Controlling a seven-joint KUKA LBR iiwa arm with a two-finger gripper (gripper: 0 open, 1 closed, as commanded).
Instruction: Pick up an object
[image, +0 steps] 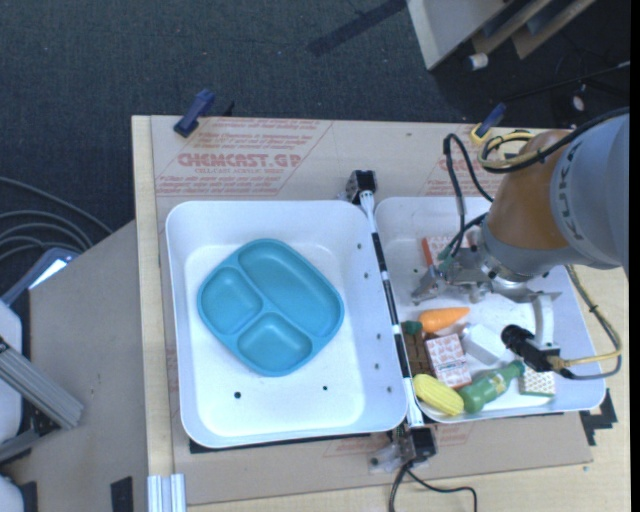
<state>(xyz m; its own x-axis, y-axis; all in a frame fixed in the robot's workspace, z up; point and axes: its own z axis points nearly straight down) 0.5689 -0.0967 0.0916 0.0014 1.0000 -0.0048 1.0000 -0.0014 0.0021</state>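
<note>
We see a tan bench (260, 160) on dark carpet, carrying two white bins: the left bin (200, 400) holds a blue divided plate (270, 305), the right bin (590, 385) a clutter of small items at lower right of the frame. The gripper (452, 282) hangs in the right bin; we cannot tell its state. Just below it lies an orange carrot (443, 320), long axis roughly left to right, tilted slightly up toward the right.
</note>
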